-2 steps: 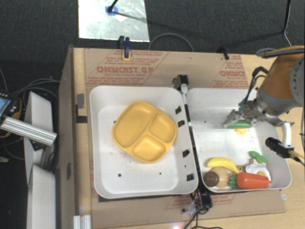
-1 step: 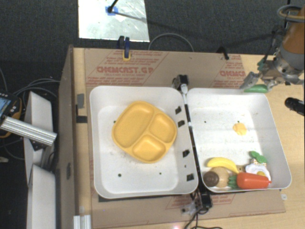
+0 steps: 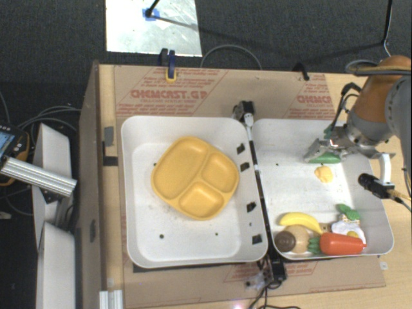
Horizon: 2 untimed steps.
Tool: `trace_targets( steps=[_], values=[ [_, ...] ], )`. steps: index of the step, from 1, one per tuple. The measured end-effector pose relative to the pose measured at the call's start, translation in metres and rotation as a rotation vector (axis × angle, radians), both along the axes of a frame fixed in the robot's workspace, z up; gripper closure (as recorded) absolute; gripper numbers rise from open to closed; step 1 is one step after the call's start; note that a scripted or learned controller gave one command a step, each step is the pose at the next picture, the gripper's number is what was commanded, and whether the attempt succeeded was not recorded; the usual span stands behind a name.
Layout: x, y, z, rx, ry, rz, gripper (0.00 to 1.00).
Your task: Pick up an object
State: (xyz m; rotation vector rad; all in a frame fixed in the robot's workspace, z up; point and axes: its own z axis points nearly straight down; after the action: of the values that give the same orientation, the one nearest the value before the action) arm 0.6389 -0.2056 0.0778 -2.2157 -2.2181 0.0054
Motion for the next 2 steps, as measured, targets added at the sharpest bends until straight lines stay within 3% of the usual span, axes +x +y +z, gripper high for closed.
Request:
trace_targets(
  steps=[1, 2],
  values=[
    [0.005, -0.001, 0.019, -0.005, -0.014, 0.005, 1.0],
    [0.032, 0.058, 0.01, 0.0, -0.011, 0.009, 1.0]
  ],
)
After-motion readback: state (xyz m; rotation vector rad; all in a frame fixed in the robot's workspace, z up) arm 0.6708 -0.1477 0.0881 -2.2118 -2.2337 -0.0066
